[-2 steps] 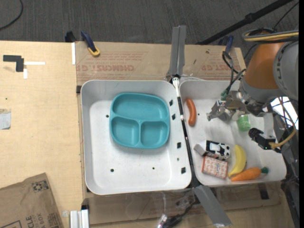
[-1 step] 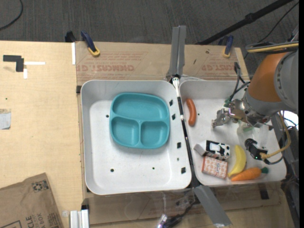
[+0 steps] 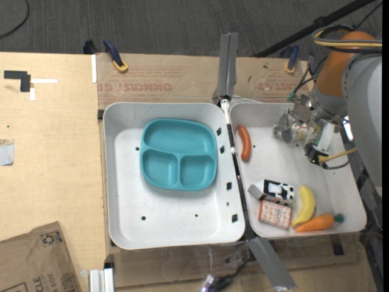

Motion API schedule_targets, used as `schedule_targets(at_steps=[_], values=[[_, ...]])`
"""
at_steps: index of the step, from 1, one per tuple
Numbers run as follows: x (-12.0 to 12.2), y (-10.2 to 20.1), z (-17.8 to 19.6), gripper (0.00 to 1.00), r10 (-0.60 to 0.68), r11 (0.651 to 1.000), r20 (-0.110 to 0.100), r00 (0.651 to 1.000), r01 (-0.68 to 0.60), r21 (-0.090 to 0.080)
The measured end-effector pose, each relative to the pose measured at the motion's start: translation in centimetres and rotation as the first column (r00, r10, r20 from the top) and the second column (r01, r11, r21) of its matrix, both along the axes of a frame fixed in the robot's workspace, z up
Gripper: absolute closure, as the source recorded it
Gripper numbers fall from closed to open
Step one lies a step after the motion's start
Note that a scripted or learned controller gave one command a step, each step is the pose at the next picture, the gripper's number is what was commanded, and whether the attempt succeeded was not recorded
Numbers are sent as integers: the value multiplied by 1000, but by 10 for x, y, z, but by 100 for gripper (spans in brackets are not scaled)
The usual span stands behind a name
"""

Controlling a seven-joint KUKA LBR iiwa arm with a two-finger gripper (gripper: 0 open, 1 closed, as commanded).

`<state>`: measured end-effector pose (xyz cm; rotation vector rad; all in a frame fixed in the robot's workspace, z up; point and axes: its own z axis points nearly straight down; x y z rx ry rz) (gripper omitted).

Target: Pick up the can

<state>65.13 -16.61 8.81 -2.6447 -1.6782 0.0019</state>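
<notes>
- A pale wooden tabletop [image 3: 48,163] sat on dark grey carpet, with a sheet of brown cardboard [image 3: 170,81] clamped along its far edge and a folded cardboard box [image 3: 33,260] lying at the near left corner.
- Two shallow white bins stood side by side, touching along the middle.
- The left bin [image 3: 121,218] held a teal divided plate [image 3: 179,154] with three compartments, set toward the far side.
- In the right bin [image 3: 267,163], a reddish sausage [image 3: 244,142] lay near the dividing wall, pointing lengthwise front to back.
- Toward the near right corner a cluster of things lay close together: a small black-and-white carton [image 3: 279,190], a red patterned packet [image 3: 275,213] just in front of it, a yellow banana [image 3: 305,204] beside them, and an orange carrot [image 3: 316,223] touching the banana's near end.
- The grey arm with its orange band [image 3: 340,66] reached in from the right, and its claw [image 3: 292,128] hung low over the far right part of the right bin.
- I could not tell whether the claw was open or closed; it was a tangle of metal and cables from where I stood.
- I could not pick out the can with any certainty among the things in either bin.
</notes>
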Motion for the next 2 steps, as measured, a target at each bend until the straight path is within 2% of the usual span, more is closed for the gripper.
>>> schedule_targets(at_steps=[1,2], values=[[-1,-4,7,100,-1,1000,-6,1000,1,-5],[6,62,134,100,-37,999,4,999,37,-9]])
